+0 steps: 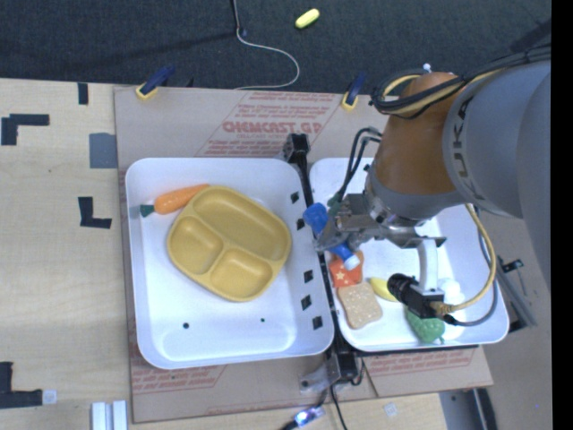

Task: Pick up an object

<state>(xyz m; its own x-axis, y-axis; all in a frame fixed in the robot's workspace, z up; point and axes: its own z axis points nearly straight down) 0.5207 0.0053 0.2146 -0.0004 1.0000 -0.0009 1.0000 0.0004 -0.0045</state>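
Table [54, 240]: you have a tan wooden top with black marks; dark carpet lies behind it, and a cardboard sheet [260, 128] sits under both bins.
Landmark: take the divider [309, 231] between the two bins, a black strip, as your reference.
Left bin [148, 330]: left of the divider, white and shallow.
Yellow tray [229, 242]: in the left bin, well left of the divider, three compartments, lying at a tilt.
Carrot [179, 199]: orange toy, touching the tray's far left edge, further from the divider than the tray.
Blue piece [315, 217]: right at the divider, far part.
Jaws [345, 240]: just right of the divider, low over the right bin; you cannot tell how far they are parted or whether anything is in them.
Orange-red item [344, 274]: just right of the divider, below the jaws.
Bread slice [362, 307]: right of the divider, nearer the front.
Green item [428, 328]: further right, front corner.
Right bin [474, 240]: white, right of the divider.
Arm [466, 141]: grey with an orange band, above the right bin.
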